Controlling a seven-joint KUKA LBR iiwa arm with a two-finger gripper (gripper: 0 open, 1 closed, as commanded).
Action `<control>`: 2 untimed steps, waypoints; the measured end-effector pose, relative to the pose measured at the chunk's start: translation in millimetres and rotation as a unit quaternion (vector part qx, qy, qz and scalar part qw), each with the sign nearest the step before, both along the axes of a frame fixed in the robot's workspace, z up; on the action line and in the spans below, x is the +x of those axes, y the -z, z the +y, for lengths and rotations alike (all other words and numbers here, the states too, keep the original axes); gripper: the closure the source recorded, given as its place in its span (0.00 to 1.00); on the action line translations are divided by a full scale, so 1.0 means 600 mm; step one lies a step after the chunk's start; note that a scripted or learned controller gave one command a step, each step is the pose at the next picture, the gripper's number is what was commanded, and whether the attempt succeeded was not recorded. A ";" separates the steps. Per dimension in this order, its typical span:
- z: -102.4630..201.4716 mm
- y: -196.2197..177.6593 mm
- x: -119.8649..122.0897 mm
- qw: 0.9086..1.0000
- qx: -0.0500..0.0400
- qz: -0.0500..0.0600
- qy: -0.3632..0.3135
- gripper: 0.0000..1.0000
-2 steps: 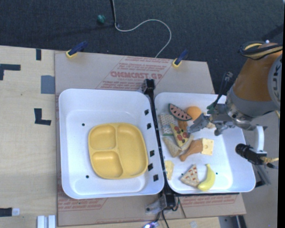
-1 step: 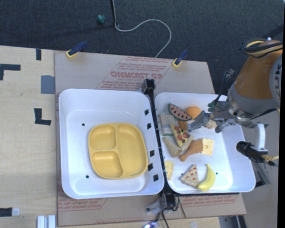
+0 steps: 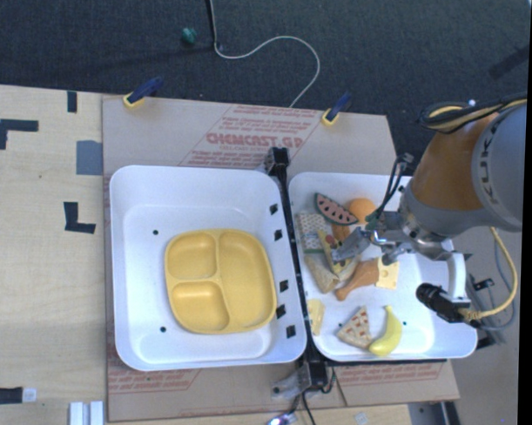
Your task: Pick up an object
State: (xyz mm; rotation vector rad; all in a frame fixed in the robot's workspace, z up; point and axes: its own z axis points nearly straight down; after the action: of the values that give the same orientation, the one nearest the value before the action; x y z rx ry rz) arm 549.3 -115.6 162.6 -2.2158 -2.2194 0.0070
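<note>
My gripper (image 3: pixel 352 247) hangs low in the right bin (image 3: pixel 436 344), among a pile of toy food in its left half. Right under and beside it lie a brown bread-like piece (image 3: pixel 360 277), a pale wafer (image 3: pixel 320 272) and a yellow cheese square (image 3: pixel 387 274). A watermelon slice (image 3: pixel 335 209) and an orange (image 3: pixel 362 208) sit just behind it. Toward the front rest a pizza slice (image 3: pixel 356 327) and a banana (image 3: pixel 386 333). The fingers point left into the pile and I see nothing lifted between them.
The left bin (image 3: pixel 136 194) holds a yellow divided plate (image 3: pixel 218 280). The grey arm with its orange band (image 3: pixel 459 179) covers the right bin's back right corner. A black clip (image 3: pixel 276 160) and divider hardware sit on the wall between the bins.
</note>
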 end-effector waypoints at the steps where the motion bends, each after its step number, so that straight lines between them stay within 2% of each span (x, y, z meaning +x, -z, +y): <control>1: 0.000 0.097 -0.004 1.000 -0.005 -0.008 0.001 0.00; 2: -0.006 0.109 0.011 1.000 -0.006 -0.018 0.000 0.00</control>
State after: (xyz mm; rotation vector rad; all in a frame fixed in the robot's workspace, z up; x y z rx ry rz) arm 556.1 -119.3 97.3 -2.2408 -2.2422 -0.0205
